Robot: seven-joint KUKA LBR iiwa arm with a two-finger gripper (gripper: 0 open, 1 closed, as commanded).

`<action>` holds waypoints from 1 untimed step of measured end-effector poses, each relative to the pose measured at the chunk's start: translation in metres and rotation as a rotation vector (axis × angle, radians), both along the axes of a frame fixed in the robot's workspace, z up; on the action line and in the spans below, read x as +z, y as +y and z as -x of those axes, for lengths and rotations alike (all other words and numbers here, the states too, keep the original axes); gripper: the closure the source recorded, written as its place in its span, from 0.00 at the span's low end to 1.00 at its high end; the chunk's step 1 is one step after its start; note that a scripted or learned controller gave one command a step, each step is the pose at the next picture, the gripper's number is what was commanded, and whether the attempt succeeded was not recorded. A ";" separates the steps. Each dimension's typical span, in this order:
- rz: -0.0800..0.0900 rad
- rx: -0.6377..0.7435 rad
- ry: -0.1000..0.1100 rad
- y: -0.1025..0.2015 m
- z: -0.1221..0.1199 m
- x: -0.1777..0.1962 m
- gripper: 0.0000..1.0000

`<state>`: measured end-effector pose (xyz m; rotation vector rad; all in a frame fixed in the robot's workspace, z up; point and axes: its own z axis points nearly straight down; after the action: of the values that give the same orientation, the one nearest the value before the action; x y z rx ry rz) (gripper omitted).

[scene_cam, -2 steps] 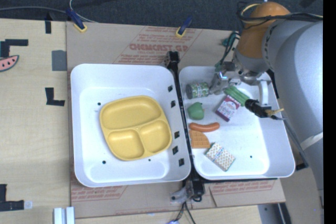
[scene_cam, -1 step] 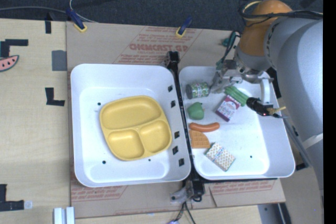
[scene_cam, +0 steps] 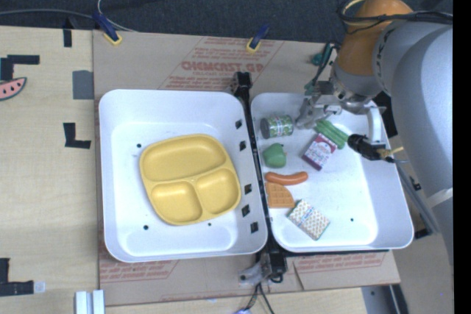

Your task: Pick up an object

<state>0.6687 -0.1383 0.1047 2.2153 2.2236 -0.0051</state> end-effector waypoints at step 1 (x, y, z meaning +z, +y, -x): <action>0.001 0.001 0.001 0.000 0.000 0.009 1.00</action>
<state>0.6686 -0.1382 0.1140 2.2148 2.2243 -0.0071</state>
